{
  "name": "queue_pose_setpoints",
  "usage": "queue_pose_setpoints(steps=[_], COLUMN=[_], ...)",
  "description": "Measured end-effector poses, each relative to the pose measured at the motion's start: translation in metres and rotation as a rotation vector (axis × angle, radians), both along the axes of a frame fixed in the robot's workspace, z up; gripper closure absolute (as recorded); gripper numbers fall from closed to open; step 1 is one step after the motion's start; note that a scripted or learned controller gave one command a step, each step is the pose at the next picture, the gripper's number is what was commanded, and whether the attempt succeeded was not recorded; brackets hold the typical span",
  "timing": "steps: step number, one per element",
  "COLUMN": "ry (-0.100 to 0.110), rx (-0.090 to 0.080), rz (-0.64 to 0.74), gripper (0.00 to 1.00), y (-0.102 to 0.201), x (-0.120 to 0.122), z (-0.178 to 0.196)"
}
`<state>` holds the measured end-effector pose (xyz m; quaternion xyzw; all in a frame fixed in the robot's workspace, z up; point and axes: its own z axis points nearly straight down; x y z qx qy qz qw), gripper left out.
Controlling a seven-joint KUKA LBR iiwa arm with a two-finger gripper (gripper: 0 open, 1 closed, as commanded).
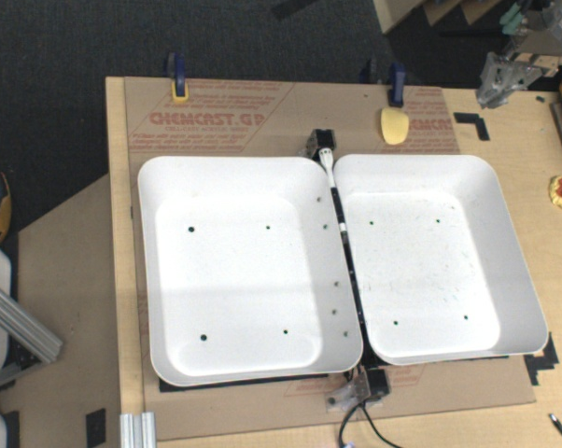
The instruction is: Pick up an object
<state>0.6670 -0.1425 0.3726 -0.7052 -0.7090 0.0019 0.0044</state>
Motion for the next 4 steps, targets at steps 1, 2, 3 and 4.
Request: queue_pose_setpoints(steps=[1, 2, 3, 4], ry=[0.005, -0.017, -0.015, -0.002], rx=[0.001, -0.009, -0.006, -0.001], rz=[0.000, -0.010, -0.006, -0.002], gripper=[1.00, 1.00, 1.00, 1.00], y=[0.058, -0.007, -0.010, 0.027], x=[-0.002, 0.000, -0.011, -0.001], z=[-0.140, -0.076, -0.046, -0.122])
